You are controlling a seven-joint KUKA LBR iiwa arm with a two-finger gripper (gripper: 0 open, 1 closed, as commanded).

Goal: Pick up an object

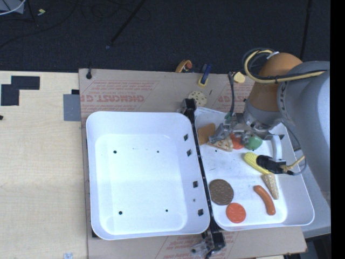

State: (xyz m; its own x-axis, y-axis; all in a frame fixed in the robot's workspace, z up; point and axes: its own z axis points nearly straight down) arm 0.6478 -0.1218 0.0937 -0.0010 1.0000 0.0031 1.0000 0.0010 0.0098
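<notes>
My gripper (pixel 227 130) hangs low over the far end of the right bin (pixel 302 212), right above a pale pizza-like wedge (pixel 221 143). A small red piece (pixel 237 143) and a green piece (pixel 253 142) lie just to the wedge's right, partly under the wrist. An orange-brown piece (pixel 204 134) rests to its left by the bin wall. Nearer the front lie a yellow corn cob (pixel 256 162), a pale yellow wedge (pixel 273 185), a red sausage (pixel 265 199), a brown round cookie (pixel 221 191) and an orange-red disc (pixel 235 213).
The left bin (pixel 97 144) stands beside the right one, with a black divider strip (pixel 197 161) between them. Clamps and small parts (pixel 204 75) sit on the cardboard behind the bins. The bulky arm (pixel 302 96) overhangs the right bin's far right corner.
</notes>
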